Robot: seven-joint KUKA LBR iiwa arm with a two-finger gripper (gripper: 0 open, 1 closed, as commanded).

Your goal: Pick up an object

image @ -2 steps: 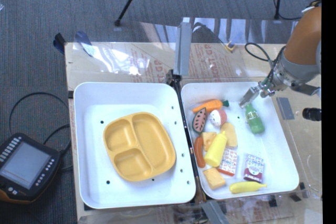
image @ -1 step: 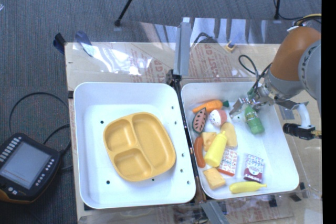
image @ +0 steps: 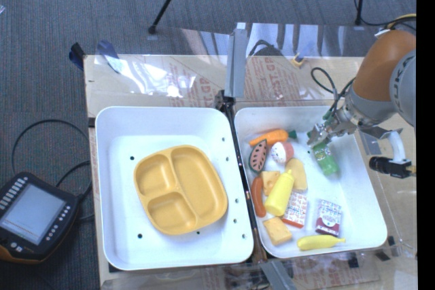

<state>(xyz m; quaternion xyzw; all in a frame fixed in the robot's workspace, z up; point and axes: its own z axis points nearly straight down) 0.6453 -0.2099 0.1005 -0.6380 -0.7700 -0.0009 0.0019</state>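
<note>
Two bins are set side by side on the tabletop [image: 156, 81]. In the left bin [image: 112, 146] a divided plate [image: 180, 189] is laid near the centre. In the right bin [image: 360, 200] a cluster of toy foods is gathered along the left wall: a carrot [image: 270, 138] at the far end, a bottle [image: 280, 193] mid-wall, a banana [image: 319, 242] by the near edge. The gripper [image: 322, 134] is positioned over the far right part, above a small packet [image: 327, 160].

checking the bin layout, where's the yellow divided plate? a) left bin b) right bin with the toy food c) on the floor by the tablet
a, the yellow divided plate lies flat in the left bin, apart from the toy food in the right bin.
</note>
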